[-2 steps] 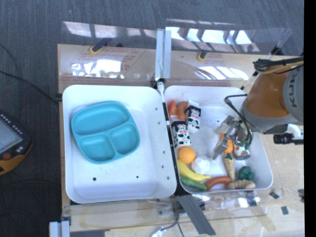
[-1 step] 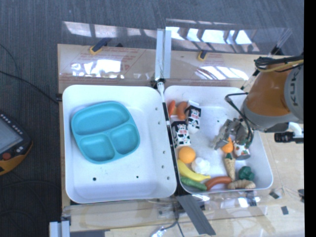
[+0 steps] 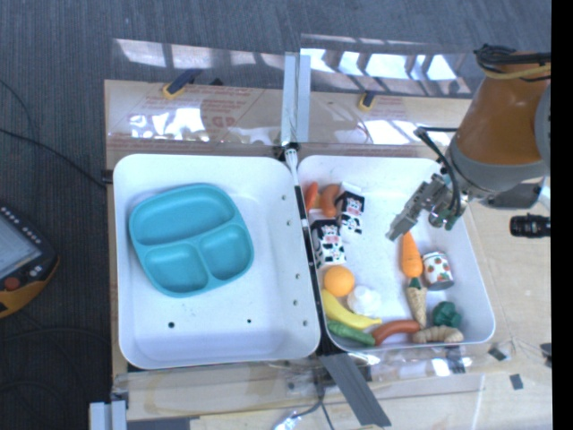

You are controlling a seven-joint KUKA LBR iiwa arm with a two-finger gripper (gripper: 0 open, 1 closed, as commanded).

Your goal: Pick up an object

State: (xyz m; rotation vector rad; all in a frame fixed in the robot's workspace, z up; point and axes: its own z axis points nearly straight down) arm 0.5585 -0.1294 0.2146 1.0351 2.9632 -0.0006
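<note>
Teal tray (image 3: 190, 238), orange carrot (image 3: 410, 256)

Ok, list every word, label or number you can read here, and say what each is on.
None can be read.
Round reddish print on the clear panel behind the left bin: too blurred.
Black-and-white cartons in the right bin: cow-patch pattern, no legible text.
Small red-and-white item near the carrot: markings too small.

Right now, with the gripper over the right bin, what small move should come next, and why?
Probably a short descent toward the carrot. The gripper hangs just above its top end in the right bin with nothing seen between its jaws, and the carrot lies apart from the other toys, so little crowds it.
</note>
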